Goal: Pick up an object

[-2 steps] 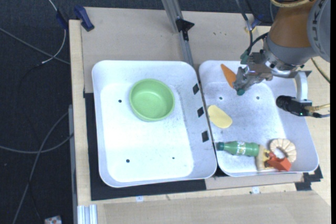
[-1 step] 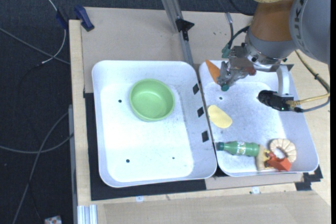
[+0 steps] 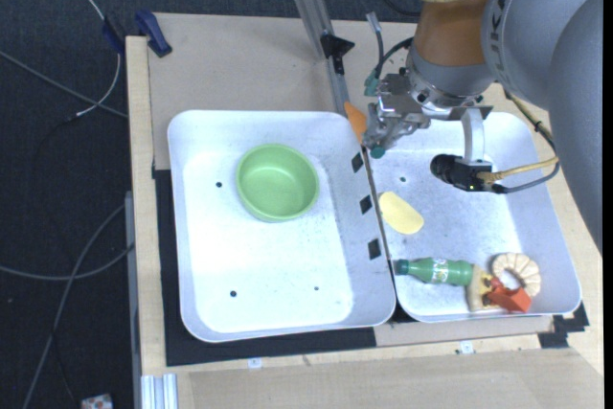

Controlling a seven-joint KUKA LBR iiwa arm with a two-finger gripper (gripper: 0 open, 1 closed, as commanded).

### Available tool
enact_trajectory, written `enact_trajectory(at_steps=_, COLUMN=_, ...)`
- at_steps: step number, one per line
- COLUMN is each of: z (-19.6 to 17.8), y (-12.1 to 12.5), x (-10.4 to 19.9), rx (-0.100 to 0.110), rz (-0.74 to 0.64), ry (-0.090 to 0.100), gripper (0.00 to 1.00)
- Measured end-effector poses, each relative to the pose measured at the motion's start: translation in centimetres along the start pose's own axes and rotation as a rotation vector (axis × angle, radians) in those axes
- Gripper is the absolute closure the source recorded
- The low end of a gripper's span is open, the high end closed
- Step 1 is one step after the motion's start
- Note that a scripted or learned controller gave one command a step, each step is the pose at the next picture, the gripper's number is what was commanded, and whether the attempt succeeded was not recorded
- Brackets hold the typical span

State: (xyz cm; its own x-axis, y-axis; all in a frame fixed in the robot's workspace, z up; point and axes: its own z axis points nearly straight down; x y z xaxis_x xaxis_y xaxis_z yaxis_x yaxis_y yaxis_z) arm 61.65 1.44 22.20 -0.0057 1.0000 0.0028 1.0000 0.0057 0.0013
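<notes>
Two shallow white bins are seen side by side on the bench: the left bin [image 3: 192, 292] and the right bin [image 3: 551, 249]. A green bowl [image 3: 278, 181] is set upright in the far half of the left bin, well apart from everything else. In the right bin, a pale yellow piece [image 3: 400, 213] is found near the dividing wall, and a green bottle [image 3: 436, 271] is laid on its side along the near edge. Just right of the bottle, a ring-shaped shrimp-like toy [image 3: 515, 270] and a red block [image 3: 507, 298] are placed together, touching or nearly so. An orange object [image 3: 355, 119] is partly hidden at the far left corner of the right bin. The gripper [image 3: 381, 141] is held low over that corner, beside the orange object; whether anything is pinched cannot be told, nor how the pincer stands.
</notes>
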Motion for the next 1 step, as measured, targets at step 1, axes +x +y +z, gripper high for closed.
enact_trajectory(at_steps=1, z=0.08, y=1.45, x=5.62, rx=-0.001, rz=0.000, ry=0.000, gripper=1.00)
